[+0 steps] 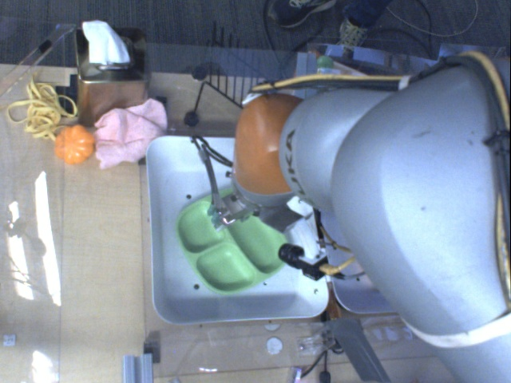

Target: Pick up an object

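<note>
My worry is a slip: the gripper (223, 212) sits low on the far rim of the green divided tray (227, 250), and a smooth, thin edge could slide out or tip as I lift (how far the gripper is open I cannot tell; the wrist blocks it). The tray lies in the left white bin (164, 238), its three compartments holding nothing I can see. On the counter (72, 254) beyond, a pink cloth (128, 130) sits beside a small orange pumpkin (74, 144).

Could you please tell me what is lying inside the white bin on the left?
The white bin holds a green divided tray, with the gripper down at its upper edge. The arm covers the bin's right part, so anything there is hidden.
</note>
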`<state>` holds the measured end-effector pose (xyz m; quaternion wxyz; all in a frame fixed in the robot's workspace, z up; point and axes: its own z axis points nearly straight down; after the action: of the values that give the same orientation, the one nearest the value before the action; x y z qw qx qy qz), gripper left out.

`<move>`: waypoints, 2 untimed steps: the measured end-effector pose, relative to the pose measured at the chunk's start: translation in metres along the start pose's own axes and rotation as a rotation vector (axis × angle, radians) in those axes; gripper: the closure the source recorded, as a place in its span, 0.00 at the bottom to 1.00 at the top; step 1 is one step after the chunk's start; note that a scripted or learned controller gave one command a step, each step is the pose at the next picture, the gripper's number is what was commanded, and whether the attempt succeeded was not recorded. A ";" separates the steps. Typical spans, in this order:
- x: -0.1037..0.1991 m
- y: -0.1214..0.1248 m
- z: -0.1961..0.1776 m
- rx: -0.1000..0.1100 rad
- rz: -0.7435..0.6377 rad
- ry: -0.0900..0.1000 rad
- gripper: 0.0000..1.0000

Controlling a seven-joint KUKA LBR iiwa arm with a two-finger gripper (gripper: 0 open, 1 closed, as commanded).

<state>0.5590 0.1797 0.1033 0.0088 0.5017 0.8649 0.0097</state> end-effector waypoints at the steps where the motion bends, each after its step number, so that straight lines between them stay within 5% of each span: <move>1: 0.023 0.005 -0.121 0.022 0.254 0.002 1.00; 2: 0.043 -0.037 -0.015 -0.007 0.017 0.000 1.00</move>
<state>0.5055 0.1986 0.1176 0.0103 0.5091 0.8605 0.0128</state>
